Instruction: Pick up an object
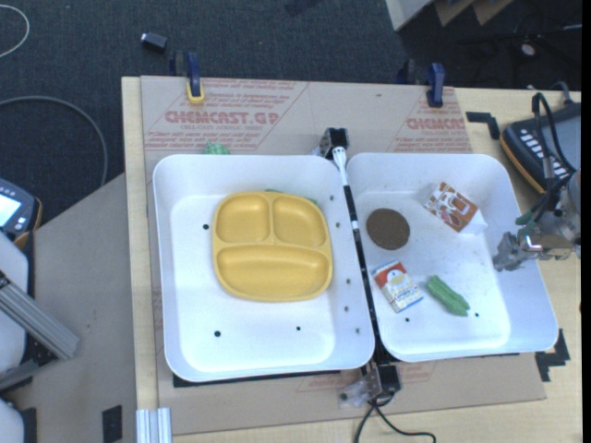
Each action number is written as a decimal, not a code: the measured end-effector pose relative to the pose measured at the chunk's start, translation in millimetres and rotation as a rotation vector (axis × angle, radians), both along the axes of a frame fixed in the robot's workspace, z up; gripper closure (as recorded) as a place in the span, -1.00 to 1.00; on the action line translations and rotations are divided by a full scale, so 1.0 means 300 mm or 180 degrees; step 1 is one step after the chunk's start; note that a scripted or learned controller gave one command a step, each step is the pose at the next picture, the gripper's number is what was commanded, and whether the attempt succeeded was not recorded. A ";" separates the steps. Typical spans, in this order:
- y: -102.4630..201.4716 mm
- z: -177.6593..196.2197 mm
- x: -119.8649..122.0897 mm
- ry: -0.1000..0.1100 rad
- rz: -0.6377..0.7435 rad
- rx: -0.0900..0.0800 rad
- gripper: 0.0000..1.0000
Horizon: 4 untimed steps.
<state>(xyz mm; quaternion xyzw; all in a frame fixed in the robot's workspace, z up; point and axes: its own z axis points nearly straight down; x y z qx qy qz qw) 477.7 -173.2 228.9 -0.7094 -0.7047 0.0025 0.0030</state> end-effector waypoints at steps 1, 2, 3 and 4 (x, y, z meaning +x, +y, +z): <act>0.305 -0.158 0.004 -0.0002 0.0047 0.0015 1.00; 0.490 0.496 0.055 -0.0094 0.0049 0.0002 1.00; 0.615 0.671 0.006 -0.0052 0.0040 0.0003 1.00; 0.575 0.471 0.004 -0.0004 0.0014 -0.0004 1.00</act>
